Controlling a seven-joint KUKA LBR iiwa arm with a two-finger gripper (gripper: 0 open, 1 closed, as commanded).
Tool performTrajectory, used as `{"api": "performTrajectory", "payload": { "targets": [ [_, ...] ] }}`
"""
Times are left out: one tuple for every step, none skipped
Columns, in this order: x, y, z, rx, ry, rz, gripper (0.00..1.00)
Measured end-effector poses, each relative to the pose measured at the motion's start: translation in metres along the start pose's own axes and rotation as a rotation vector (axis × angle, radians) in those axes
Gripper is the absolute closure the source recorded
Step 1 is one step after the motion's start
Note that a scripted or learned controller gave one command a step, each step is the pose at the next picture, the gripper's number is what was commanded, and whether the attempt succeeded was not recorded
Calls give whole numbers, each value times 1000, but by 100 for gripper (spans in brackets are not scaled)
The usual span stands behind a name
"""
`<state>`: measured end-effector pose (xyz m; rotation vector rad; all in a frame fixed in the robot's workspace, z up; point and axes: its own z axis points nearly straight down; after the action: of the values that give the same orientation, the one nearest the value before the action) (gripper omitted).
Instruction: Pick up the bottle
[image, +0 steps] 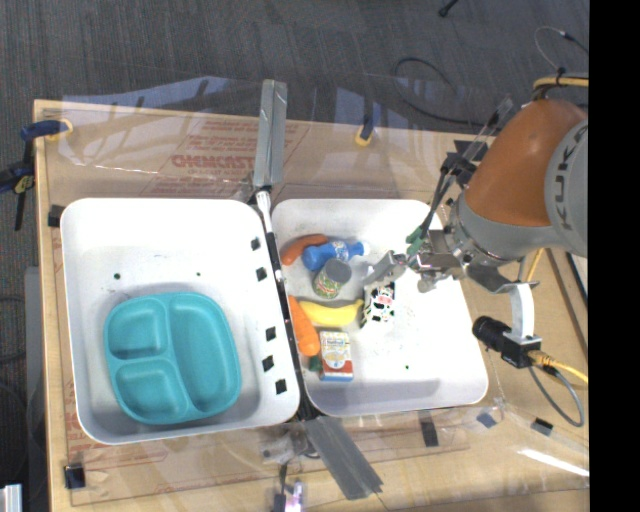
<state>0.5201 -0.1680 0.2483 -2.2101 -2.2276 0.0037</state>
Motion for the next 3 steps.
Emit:
{"api": "performTrajectory", "payload": {
  "targets": [
    [-4, 95, 43, -1, -1, -157, 0],
    [-25, 134, 132, -25, -9, -276, 0],
    [-9, 137, 135, -36, -18, -266, 0]
  ]
}}
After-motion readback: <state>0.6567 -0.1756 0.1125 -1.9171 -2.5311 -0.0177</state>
